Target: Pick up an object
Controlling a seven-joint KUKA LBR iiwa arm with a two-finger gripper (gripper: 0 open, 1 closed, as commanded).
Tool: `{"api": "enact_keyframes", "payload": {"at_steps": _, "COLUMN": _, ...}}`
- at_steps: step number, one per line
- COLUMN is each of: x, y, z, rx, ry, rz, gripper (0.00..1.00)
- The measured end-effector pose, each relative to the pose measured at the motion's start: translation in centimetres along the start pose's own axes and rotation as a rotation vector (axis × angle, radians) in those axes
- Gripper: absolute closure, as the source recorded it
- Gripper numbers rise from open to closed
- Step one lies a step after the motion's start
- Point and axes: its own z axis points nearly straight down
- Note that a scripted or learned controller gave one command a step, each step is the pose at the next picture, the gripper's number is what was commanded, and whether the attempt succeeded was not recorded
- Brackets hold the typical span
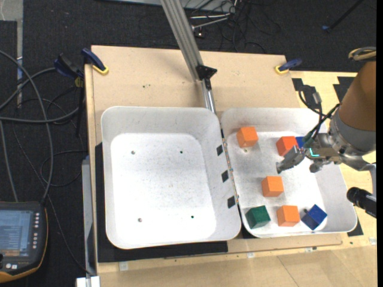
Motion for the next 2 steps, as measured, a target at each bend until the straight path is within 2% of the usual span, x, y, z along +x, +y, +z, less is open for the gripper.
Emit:
{"api": "enact_keyframes", "payload": {"at_steps": 1, "x": 0.0, "y": 0.1, "z": -0.2, "rx": -0.004, "ry": -0.001, "rz": 0.002, "gripper": 0.00}}
{"api": "enact_keyframes", "payload": {"at_steps": 2, "x": 0.9, "y": 0.1, "z": 5.8, "rx": 0.002, "ry": 0.001, "rz": 0.002, "gripper": 0.00}}
